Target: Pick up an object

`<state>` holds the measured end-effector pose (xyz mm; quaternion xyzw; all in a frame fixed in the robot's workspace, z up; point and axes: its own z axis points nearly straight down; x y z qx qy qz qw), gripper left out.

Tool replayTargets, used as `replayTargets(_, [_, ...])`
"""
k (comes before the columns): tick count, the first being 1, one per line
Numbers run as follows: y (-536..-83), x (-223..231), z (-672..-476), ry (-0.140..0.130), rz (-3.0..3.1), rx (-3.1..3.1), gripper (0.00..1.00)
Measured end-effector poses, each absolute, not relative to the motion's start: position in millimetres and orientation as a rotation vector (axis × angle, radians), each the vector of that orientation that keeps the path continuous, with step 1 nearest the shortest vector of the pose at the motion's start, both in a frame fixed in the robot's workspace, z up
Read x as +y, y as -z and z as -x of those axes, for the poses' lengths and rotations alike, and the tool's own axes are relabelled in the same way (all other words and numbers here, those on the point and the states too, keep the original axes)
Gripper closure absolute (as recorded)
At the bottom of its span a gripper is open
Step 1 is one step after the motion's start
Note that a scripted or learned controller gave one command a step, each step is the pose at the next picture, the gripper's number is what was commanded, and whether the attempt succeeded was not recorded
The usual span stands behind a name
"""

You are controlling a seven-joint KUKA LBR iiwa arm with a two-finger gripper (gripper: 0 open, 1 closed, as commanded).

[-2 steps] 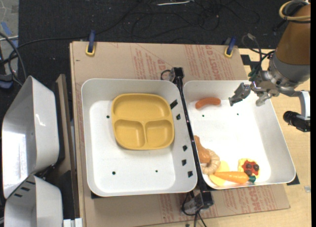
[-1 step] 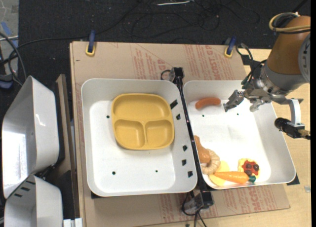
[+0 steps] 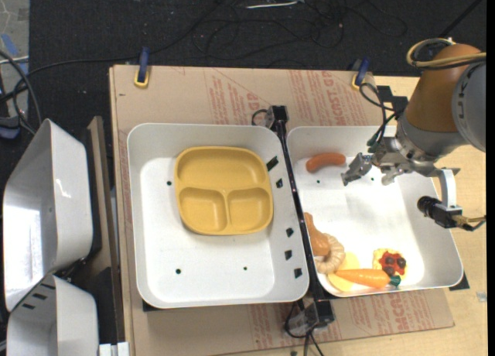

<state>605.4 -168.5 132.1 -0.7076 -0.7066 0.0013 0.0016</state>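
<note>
Tool [image 3: 373,170] over right bin [image 3: 445,265], open, gripping nothing; sausage [image 3: 326,162] just beside; carrot [image 3: 362,276] near front wall; yellow tray [image 3: 224,189] in left bin [image 3: 147,215].

The two bins [image 3: 151,215] look like smooth white plastic with a faint sheen. The yellow divided tray [image 3: 224,189] is matt plastic. The bench [image 3: 232,87] top looks like rough brown board with printed red lettering. The sausage [image 3: 325,162] and carrot [image 3: 363,276] look like glossy plastic toys. The hand [image 3: 373,169] looks like dull grey metal, the arm's orange band [image 3: 433,103] smooth and shiny.
</note>
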Motion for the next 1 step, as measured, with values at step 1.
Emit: replayTargets(1, [-145.6, -168.8, -607.0, 0.002, 2.224, -2.222, 1.00])
